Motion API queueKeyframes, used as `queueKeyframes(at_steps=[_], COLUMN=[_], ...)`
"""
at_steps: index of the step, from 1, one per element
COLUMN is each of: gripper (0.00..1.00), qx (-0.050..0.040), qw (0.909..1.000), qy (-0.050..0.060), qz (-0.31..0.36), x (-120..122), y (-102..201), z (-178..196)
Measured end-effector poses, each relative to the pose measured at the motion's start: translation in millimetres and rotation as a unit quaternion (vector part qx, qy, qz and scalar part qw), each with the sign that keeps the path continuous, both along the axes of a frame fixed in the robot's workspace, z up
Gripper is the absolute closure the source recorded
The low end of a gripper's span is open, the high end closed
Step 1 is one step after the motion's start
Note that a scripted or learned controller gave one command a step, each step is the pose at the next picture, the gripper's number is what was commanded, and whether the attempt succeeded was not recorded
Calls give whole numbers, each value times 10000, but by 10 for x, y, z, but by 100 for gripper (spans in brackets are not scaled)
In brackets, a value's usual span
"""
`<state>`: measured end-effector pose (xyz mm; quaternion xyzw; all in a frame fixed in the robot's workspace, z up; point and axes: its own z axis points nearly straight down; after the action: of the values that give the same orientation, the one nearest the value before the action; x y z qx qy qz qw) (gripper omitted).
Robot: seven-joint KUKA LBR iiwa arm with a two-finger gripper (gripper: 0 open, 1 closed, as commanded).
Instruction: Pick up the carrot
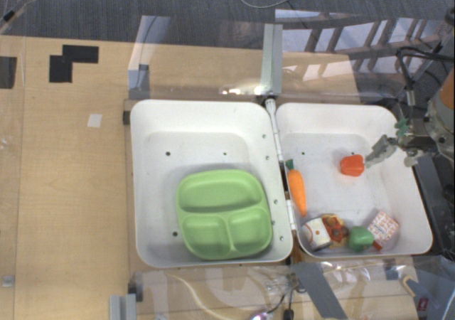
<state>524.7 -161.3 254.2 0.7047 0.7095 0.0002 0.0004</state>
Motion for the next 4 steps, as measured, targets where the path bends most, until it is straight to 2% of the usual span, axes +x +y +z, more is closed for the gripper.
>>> queueKeyframes(at_steps=[1, 2, 3, 4], gripper=[0, 0, 0, 0], qx=[-7, -4, 7, 5], qw=[9994, 9996, 9994, 9893], qy=[-25, -8, 7, 0], qz=[350, -285, 335, -1458], x=[33, -363, -374, -128], y=[147, 3, 426, 241], z=[840, 804, -1396, -1520])
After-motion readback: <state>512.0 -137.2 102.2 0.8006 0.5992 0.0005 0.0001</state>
